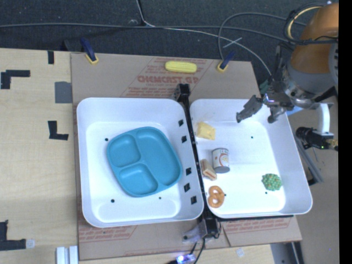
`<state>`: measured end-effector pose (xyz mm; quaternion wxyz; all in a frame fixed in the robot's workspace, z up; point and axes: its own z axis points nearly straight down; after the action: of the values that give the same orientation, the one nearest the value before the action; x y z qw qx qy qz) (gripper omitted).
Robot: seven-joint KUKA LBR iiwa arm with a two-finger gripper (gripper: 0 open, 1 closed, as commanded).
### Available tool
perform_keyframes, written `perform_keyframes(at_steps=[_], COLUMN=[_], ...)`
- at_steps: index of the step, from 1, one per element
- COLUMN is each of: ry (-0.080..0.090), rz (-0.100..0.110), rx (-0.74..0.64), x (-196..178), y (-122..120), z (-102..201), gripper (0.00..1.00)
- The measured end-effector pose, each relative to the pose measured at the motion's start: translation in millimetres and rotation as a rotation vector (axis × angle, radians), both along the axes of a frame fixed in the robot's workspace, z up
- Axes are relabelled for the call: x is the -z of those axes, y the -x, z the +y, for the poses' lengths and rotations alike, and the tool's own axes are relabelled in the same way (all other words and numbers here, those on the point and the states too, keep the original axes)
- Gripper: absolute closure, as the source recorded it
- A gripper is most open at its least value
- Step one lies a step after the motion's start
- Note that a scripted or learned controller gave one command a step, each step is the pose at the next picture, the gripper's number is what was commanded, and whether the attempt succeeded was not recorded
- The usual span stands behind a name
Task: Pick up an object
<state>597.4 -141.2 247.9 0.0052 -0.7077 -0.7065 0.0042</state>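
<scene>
I see my pincer [258,110] spread, holding nothing, over the right bin's [294,164] top edge. The can [220,160] stands upright, its long axis vertical.

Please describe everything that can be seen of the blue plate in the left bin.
The blue plate is a light blue divided tray that looks like plastic, with rounded corners and three compartments: two smaller ones toward the far end, one wider at the near end. It lies flat on the floor of the left bin, turned at a slant to the walls, roughly central. All compartments look bare. It seems to touch just the bin floor.
</scene>
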Motion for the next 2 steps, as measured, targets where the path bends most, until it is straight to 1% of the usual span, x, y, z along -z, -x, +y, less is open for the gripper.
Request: perform_keyframes(at_steps=[1, 2], ry=[0.002, 0.002], rz=[-0.012, -0.008], rx=[-0.003, -0.003], x=[-6.9, 53.5], y=[-2.3, -9.5], z=[0.3, -1.1], gripper=[0.00, 0.00])
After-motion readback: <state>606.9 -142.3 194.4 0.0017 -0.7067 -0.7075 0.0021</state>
